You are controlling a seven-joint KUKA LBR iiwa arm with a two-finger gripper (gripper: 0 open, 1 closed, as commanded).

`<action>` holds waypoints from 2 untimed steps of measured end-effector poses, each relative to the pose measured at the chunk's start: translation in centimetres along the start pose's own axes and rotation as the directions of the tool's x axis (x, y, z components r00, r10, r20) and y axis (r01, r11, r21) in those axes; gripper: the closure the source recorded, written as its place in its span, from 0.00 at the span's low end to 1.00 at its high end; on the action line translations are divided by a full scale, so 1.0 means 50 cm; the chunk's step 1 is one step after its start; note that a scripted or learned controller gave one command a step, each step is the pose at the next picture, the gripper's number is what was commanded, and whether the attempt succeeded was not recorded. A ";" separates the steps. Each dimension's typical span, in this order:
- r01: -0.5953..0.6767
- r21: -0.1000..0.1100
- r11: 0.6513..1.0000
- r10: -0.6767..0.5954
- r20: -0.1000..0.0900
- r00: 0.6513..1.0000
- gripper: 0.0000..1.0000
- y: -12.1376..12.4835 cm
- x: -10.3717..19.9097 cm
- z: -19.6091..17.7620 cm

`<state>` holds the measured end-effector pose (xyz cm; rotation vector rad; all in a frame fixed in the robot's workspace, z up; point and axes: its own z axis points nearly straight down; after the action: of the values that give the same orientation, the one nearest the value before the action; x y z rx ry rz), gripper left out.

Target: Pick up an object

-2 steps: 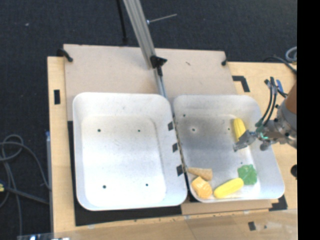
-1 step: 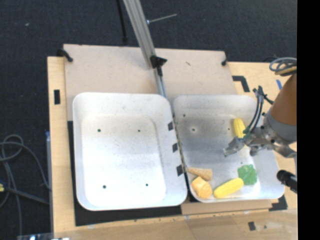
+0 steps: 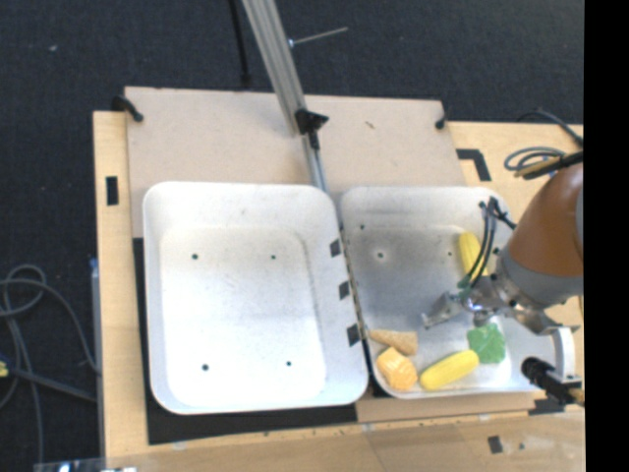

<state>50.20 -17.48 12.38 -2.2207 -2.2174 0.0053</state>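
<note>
Wooden bench, two shallow white bins; right bin holds toys. Grey two-finger gripper low inside it, just beside crumpled green object; jaw state unclear. Approach step; next, close on it

Even, fairly bright overhead light, no hard shadows; the two white bins run close to overexposed, their floors washed out at 9 o'clock; the dark floor toward 12 o'clock stays murky and grainy; the whole frame is soft and low in resolution, small items at 4 o'clock smeared; edges show slight blur.
</note>
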 end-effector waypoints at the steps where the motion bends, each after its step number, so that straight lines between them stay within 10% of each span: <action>1: -0.001 -0.003 1.000 0.001 0.001 1.000 0.00 0.000 -0.003 0.048; 2: -0.007 -0.011 1.000 0.007 0.002 1.000 1.00 0.004 -0.003 0.024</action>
<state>50.40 -17.65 11.20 -2.2353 -2.2154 -0.0052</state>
